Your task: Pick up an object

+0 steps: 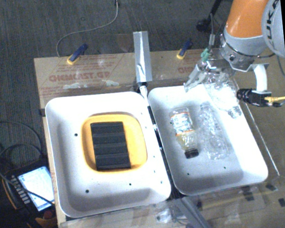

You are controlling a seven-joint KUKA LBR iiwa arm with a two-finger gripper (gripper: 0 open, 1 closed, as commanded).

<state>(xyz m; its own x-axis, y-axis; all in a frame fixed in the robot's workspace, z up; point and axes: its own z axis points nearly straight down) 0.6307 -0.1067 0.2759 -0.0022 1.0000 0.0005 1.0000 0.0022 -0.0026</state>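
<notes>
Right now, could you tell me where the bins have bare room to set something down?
Left bin: only the white margin around the yellow tray. Right bin: the near strip below the amber bottle and clear bottle. Its far corner is crowded by the gripper.

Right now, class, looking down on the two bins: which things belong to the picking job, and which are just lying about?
Belonging to the job:
- claw, over the right bin's far edge
- small bottle, dark cap, lying in the right bin
- clear plastic bottle beside it
- yellow tray with black block in the left bin

Lying about:
- two blue clamps
- tablet on the floor
</notes>
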